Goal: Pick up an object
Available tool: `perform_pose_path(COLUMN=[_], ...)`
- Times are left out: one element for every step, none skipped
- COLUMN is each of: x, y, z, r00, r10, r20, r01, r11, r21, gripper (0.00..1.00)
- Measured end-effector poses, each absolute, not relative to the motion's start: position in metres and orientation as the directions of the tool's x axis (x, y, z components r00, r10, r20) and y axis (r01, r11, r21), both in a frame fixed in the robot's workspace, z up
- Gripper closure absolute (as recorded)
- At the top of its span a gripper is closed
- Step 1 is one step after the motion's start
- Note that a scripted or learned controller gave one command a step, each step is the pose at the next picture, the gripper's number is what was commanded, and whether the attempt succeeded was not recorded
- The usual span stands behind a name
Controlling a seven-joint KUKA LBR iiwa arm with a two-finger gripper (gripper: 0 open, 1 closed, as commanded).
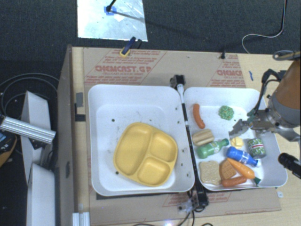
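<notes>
The right bin (275, 180) holds several toy foods: a red sausage (199, 115), a green broccoli (226, 112), a tan bread roll (202, 137), a green bottle (211, 148), a small yellow piece (237, 142), a blue bottle (241, 156), a green-labelled can (257, 147), a carrot (241, 169), a round cracker (227, 170) and a toast slice (210, 172). My gripper (241, 125) reaches in from the right and hangs over the middle of this bin, just above the yellow piece and right of the bread roll. I see nothing held in it.
The left bin (101, 126) carries a yellow divided plate (146, 153). A black clamp (178, 82) sits at the far end of the ridge between the bins. Cardboard lies under both bins, and cables and metal parts lie off the bench at left.
</notes>
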State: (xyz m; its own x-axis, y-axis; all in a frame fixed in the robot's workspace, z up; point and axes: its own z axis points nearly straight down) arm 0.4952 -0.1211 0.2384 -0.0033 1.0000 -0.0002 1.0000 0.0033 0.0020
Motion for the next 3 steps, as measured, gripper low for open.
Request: perform_pose_path(x=[0.56, 0.606, 0.638], y=[-0.083, -0.087, -0.084], z=[0.147, 0.084, 0.085], r00=[-0.004, -0.004, -0.005], r10=[1.0, 1.0, 1.0], r20=[0.001, 0.0, 0.0], r01=[1.0, 1.0, 1.0], r11=[0.004, 0.004, 0.005], r21=[-0.003, 0.001, 0.003], gripper=[0.0, 0.0, 0.0])
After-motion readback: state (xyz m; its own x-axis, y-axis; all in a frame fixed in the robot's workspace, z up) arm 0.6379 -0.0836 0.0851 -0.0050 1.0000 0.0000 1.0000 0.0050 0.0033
